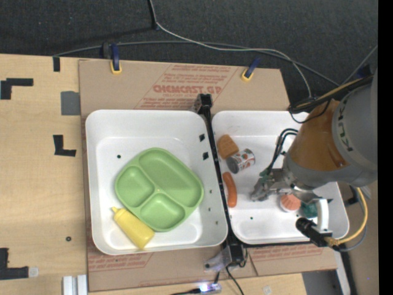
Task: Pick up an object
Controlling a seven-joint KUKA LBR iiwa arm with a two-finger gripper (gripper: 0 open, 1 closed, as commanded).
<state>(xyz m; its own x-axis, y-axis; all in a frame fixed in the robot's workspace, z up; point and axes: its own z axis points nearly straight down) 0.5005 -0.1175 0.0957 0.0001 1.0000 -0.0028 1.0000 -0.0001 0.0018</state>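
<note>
Camera view: gripper [263, 190] fingers indistinct.

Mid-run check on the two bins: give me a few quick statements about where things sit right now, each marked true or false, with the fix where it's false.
1. The green divided plate lies in the left bin. True.
2. The yellow bottle stands upright in the right bin. False: it lies on its side in the left bin, at the plate's lower left edge.
3. The gripper is over the right bin. True.
4. The small can is on the green divided plate. False: it lies in the right bin, near the orange block.
5. The sausage lies close to the wall between the bins. True.
</note>
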